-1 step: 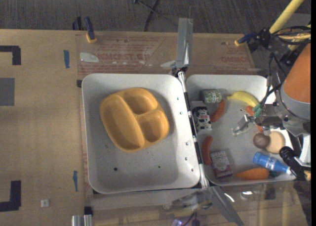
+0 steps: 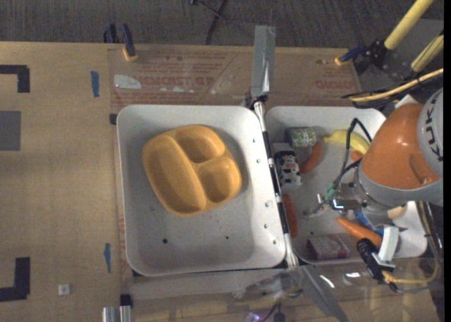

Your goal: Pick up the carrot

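The right bin [image 2: 310, 118] holds several toy foods. A bright orange tapered piece, which I take for the carrot [image 2: 354, 228], lies near the bin's front right, partly under the arm's wrist. My gripper [image 2: 329, 199] hangs over the middle of this bin, just up and left of the carrot's tip, and nothing shows in it. A second orange-red long piece [image 2: 312, 158] lies further back, and a red one [image 2: 289, 215] lies along the bin's left wall. The orange-banded arm [image 2: 400, 158] covers the bin's right side.
Also in the right bin are a small can [image 2: 303, 136], a yellow banana [image 2: 347, 139], a black and white toy [image 2: 287, 168] and a reddish box [image 2: 328, 246]. The left bin [image 2: 134, 194] holds a yellow divided plate [image 2: 191, 168]. Cables trail by the wrist.
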### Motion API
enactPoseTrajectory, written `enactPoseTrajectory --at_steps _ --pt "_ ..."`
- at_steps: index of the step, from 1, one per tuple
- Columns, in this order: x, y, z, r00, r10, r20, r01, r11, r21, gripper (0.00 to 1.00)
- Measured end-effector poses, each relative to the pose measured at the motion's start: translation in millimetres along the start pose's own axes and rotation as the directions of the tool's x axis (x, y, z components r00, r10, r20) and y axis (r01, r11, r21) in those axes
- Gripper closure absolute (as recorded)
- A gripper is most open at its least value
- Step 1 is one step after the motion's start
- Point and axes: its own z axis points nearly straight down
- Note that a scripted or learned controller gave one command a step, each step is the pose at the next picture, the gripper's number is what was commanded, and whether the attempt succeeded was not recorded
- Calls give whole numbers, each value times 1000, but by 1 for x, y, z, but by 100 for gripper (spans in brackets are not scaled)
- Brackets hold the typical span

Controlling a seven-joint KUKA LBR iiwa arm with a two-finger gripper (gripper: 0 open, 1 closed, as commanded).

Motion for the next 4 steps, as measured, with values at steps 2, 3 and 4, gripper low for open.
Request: enactPoseTrajectory --at_steps 2,3,4 --pt "-67 -4 4 969 -246 0 246 969 -1 0" --pt "-15 -4 6 858 -514 6 514 858 -7 0" --pt "-63 -4 -50 654 -756 4 756 654 -3 0"
